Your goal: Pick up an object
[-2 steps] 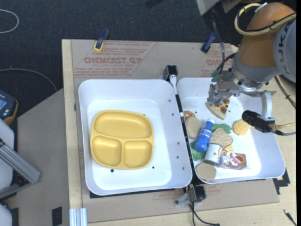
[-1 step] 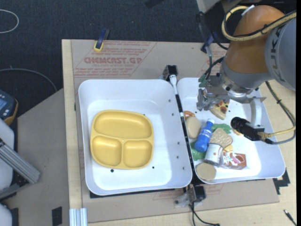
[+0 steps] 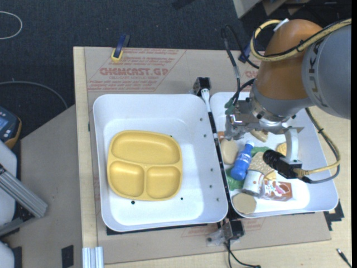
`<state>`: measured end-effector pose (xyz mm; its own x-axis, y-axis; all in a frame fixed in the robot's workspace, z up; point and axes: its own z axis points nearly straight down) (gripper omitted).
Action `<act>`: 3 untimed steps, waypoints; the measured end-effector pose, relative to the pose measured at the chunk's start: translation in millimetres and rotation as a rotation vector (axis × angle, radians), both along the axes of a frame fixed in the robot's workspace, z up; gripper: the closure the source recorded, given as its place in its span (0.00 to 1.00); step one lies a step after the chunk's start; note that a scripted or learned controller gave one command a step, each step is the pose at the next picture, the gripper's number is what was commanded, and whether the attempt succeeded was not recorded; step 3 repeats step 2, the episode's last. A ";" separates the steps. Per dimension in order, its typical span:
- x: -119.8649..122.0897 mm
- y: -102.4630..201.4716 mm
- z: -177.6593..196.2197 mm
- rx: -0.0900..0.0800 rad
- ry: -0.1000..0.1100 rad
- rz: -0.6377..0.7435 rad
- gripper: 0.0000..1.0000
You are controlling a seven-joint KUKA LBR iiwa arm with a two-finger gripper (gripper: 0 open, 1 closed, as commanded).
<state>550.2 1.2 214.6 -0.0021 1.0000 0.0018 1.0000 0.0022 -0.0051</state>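
Note:
My gripper hangs over the far left part of the right bin, under the orange and grey wrist. Just below it in the view lies a blue bottle with a white cap, slanted. A pale round cookie-like piece sits to the bottle's left, close to the gripper. A small silver can lies by the bottle's base. A tan disc rests at the bin's near edge, and a red and white packet lies to the can's right. The arm hides the far half of this bin.
The left bin holds a yellow divided plate on its left side. A raised rim with screws separates the two bins. Cardboard lies under both bins, with cables behind the arm.

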 end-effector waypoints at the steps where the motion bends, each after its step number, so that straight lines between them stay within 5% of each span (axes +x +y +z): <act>1: 9.3 -0.2 16.5 -0.002 -0.009 -0.001 1.00; 3: 4.7 9.4 3.8 -0.001 -0.001 -0.001 1.00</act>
